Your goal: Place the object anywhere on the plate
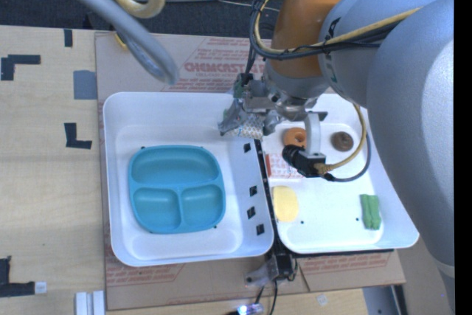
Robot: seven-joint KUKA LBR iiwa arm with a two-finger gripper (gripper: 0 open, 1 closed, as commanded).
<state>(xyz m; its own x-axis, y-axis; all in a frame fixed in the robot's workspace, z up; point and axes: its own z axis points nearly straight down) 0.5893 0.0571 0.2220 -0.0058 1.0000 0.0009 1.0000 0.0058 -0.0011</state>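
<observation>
Camera view. Item: my gripper (243, 123), over the seam between the bins, at the far edge; whether it is wide or closed I cannot tell. Item: blue plate (177, 187), left bin (118, 158), bare. Items, right bin (391, 225): orange ring (295, 136), brown disc (341, 141), yellow piece (285, 203), green block (370, 211). Placement not yet done.

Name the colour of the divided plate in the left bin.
Light blue plate, clearest in the camera view.
</observation>
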